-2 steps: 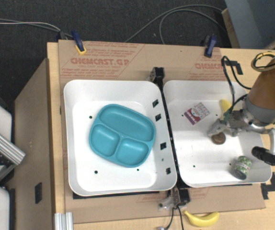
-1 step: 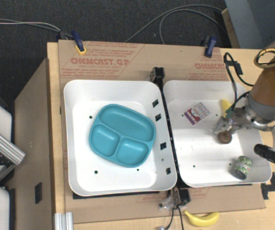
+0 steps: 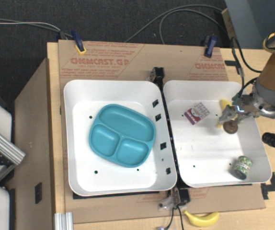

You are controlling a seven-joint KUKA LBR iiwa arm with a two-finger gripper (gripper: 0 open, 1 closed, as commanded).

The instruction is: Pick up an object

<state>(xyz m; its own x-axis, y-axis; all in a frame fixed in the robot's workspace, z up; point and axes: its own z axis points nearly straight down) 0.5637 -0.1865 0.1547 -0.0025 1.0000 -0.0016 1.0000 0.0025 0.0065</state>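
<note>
Claw [image 3: 229,115]: low over the right bin [image 3: 209,174], finger state cannot be told.

Brown knob [image 3: 230,127]: directly beneath the claw, possibly touching; too small to identify.

Packet [image 3: 196,113]: to the claw's left, near, lying flat, long axis slanted; print unreadable.

Green jar [image 3: 241,167]: toward the camera from the claw, well apart.

Teal tray [image 3: 122,135]: far left, in the other bin, 3 compartments.

Board [image 3: 104,56]: reads "CHEMCAST GP".

Judgement: the knob is the likeliest pick.

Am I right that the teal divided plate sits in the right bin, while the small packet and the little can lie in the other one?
Not quite: the camera view shows the teal divided plate in the left bin. The small packet and the little can lie in the other one, the right bin.
</note>
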